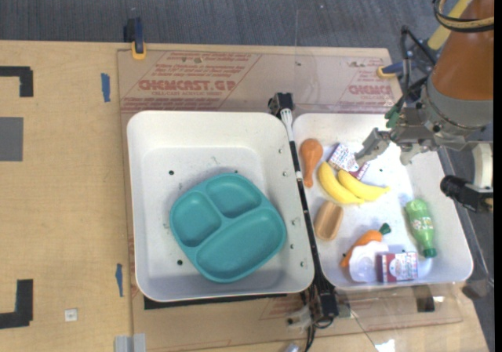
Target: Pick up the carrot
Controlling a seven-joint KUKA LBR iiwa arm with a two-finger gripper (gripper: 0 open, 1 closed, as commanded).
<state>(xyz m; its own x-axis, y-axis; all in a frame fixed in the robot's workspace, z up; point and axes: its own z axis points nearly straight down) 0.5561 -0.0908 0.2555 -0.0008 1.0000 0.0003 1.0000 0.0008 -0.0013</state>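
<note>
Your two-finger gripper (375,146) hovers over right white bin (459,252), fingers apart, clamping nothing. Small orange carrot with green top (365,244) lies below gripper in view, toward bin's near wall, long axis slanting, touching white bottle with red label (384,266). Between: yellow bananas (349,186). Left bin (149,209) holds teal divided plate (227,226).

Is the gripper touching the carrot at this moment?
Apart. In the camera view the gripper is near the bin's far side, above the bananas, while the carrot lies toward the near side, with bare white bin floor between them.
</note>
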